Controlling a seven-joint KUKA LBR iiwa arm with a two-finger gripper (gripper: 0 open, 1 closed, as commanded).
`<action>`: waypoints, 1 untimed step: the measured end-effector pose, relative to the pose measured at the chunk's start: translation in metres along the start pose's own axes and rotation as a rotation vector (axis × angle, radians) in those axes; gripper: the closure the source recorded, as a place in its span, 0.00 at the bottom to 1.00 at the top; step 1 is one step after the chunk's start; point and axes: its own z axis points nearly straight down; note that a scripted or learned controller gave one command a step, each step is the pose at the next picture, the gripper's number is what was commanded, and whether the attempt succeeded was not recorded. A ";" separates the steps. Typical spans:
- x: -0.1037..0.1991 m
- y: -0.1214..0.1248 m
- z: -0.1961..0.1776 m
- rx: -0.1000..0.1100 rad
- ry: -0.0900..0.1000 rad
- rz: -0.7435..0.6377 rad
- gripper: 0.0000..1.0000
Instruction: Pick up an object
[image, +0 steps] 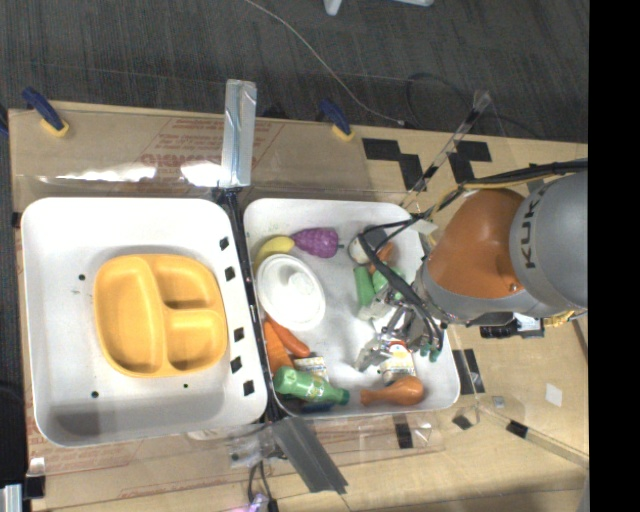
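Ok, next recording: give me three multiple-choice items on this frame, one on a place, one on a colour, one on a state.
1. Where is the yellow divided tray?
A. left bin
B. right bin
C. on the bench

2. What colour is the bunch of grapes?
A. green
B. purple
C. orange

3. How does the green bottle lie?
A. upright
B. on its side
C. inside the white bowl

Answers: 1 A, it sits alone in the left bin. 2 B, purple beside the banana. 3 B, flat along the right bin's near edge.
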 end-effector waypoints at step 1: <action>0.000 0.000 0.000 0.000 0.000 0.000 0.00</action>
